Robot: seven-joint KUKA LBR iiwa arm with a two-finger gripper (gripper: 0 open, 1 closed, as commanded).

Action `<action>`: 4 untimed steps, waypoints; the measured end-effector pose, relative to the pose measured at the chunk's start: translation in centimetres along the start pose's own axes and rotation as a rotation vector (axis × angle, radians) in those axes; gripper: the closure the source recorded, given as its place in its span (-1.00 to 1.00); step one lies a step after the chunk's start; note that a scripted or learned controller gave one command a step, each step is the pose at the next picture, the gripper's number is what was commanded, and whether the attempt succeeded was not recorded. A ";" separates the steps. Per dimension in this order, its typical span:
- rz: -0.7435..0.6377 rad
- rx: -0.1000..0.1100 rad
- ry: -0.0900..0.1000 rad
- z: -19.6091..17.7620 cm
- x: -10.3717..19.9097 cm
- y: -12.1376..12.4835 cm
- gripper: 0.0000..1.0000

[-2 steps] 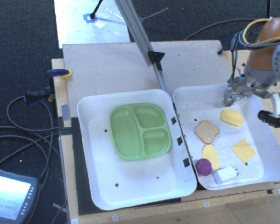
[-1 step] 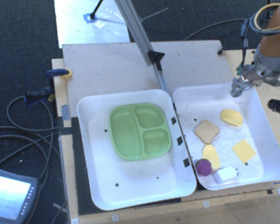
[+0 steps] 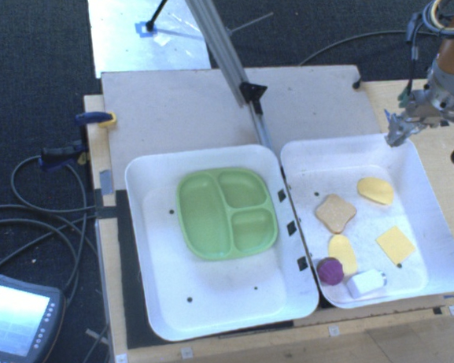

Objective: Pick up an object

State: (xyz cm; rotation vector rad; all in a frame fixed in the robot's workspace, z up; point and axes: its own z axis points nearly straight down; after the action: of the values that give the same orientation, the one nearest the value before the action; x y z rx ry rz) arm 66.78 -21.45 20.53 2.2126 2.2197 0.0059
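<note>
The right bin [image 3: 440, 221] holds several small objects: a tan toast-shaped piece [image 3: 335, 212], a yellow rounded piece [image 3: 376, 190], a yellow square slice [image 3: 395, 244], a pale yellow oval [image 3: 342, 252], a purple ball [image 3: 329, 270] and a white block [image 3: 365, 283]. My gripper [image 3: 397, 134] hangs at the bin's far right corner, above its rim and well away from every object. Nothing sits between its fingers.
The left bin [image 3: 162, 301] carries a green divided plate [image 3: 227, 213]. A slanted metal pole [image 3: 223, 47] crosses the board behind the bins. Cables and a teach pendant [image 3: 18, 317] lie off the bench to the left.
</note>
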 end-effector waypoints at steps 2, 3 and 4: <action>-0.006 0.006 0.004 -1.9 4.7 -1.9 1.00; -0.008 0.008 0.006 -1.5 10.8 -3.2 1.00; -0.009 0.008 0.006 -1.9 16.3 -3.3 1.00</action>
State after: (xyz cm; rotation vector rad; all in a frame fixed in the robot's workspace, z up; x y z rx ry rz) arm 63.36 -5.13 22.38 2.2097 2.2357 0.0037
